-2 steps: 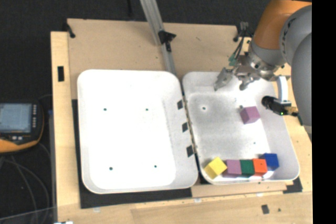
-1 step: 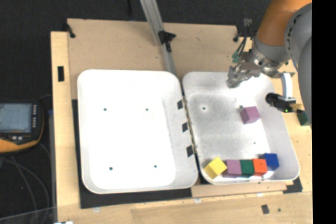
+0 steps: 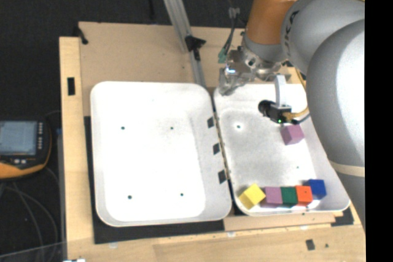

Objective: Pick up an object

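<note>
Camera view: looks down at a slant on the tabletop [image 3: 123, 52].
Near row: a yellow block [image 3: 252, 196], magenta block [image 3: 272, 196], green block [image 3: 289, 196], orange block [image 3: 304, 194] and blue block [image 3: 317, 188] line the near rim of the right bin [image 3: 258, 150], packed close together.
Middle: a lilac block [image 3: 292, 134] lies alone on the bin floor, skewed, well apart from the row.
Far corner: the pincer [image 3: 227, 84] hangs at the bin's far-left corner. Its width cannot be told, and nothing is seen held.
Best target: likely the lilac block, since its free sides allow a clean close.
Approach: centre above it, turn to match its skew, descend straight.
Risk: the row crowds the wall, so a grasp there would probably nudge neighbours.
</note>
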`<control>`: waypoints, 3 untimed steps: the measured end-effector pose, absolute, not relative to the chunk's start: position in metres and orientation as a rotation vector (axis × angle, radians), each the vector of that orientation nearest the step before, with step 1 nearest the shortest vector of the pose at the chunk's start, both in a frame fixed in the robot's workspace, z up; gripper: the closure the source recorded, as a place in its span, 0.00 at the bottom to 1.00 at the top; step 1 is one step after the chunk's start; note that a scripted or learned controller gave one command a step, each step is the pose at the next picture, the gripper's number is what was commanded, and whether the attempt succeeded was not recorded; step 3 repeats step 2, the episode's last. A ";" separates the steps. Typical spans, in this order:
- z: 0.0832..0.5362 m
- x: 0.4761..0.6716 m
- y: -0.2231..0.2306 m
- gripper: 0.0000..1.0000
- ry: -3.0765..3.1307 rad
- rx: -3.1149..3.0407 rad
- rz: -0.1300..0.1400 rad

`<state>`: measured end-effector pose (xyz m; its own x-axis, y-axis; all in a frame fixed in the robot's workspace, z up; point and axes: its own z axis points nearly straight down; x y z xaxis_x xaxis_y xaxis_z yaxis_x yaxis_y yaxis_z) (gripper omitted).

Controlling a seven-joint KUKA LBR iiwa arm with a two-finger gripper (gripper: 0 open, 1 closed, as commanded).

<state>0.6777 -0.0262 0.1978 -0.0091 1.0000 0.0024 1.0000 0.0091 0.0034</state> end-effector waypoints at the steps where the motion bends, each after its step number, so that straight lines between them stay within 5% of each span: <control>1: 0.197 0.622 0.028 1.00 2.231 2.216 -0.002; 2: 0.268 0.645 0.065 1.00 2.225 2.210 0.013; 3: 0.268 0.645 0.065 1.00 2.225 2.210 0.013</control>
